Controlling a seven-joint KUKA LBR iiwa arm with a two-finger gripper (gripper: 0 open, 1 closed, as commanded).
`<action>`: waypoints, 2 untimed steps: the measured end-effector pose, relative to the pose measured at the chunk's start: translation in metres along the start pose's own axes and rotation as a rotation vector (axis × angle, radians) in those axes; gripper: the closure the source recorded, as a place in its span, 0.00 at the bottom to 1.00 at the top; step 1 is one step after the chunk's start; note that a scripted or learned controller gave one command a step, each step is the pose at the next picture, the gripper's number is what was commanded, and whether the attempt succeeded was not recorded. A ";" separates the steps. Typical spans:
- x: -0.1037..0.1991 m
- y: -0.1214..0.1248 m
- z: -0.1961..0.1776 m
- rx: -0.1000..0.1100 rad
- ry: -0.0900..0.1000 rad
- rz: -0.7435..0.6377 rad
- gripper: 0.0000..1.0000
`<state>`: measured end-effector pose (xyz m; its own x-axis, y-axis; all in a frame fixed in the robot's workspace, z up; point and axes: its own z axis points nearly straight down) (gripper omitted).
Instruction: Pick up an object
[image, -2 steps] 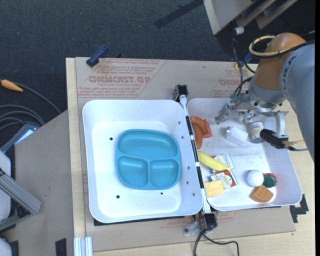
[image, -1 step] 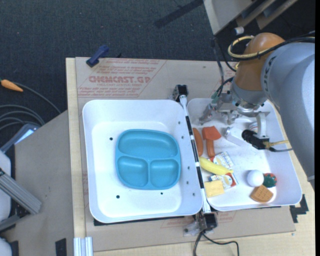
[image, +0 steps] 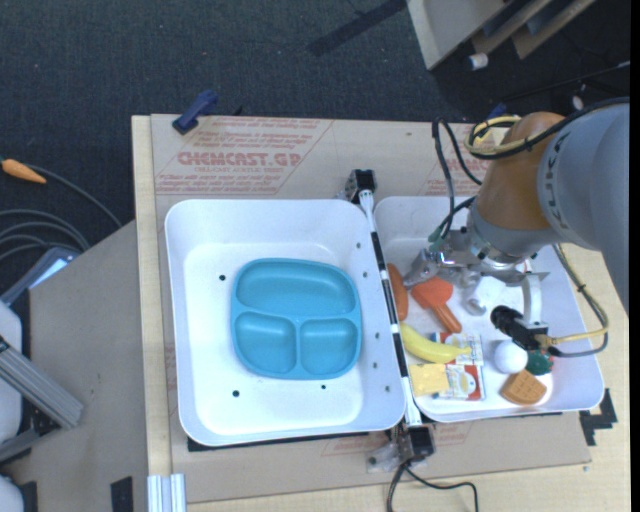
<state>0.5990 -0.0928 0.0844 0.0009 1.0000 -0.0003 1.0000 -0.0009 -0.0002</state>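
My gripper (image: 468, 292) hangs low over the upper middle of the right bin (image: 590, 385), under the grey wrist with its orange band. Just left of it lies an orange carrot-shaped piece (image: 437, 298), close to the gripper's metal parts. I cannot make out anything held in the gripper. A reddish sausage (image: 398, 289) lies along the bin's left wall. In front of these sit a yellow banana (image: 425, 347), a yellow cheese wedge (image: 429, 380), a red-and-white packet (image: 463, 379), a white ball (image: 510, 355), a small green piece (image: 540, 363) and a tan cookie (image: 524, 388).
The left bin (image: 190, 300) holds a blue divided plate (image: 296, 317). A black divider rail (image: 385, 300) runs between the two bins. The arm covers the right bin's far right part. A blue clip (image: 194, 112) lies on the board behind the bins.
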 end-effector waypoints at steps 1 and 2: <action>0.000 0.000 -0.010 -0.001 0.001 0.001 1.00; 0.000 0.000 -0.010 0.000 0.001 0.001 0.00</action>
<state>0.5993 -0.0926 0.0943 0.0017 1.0000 0.0003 1.0000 -0.0017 0.0001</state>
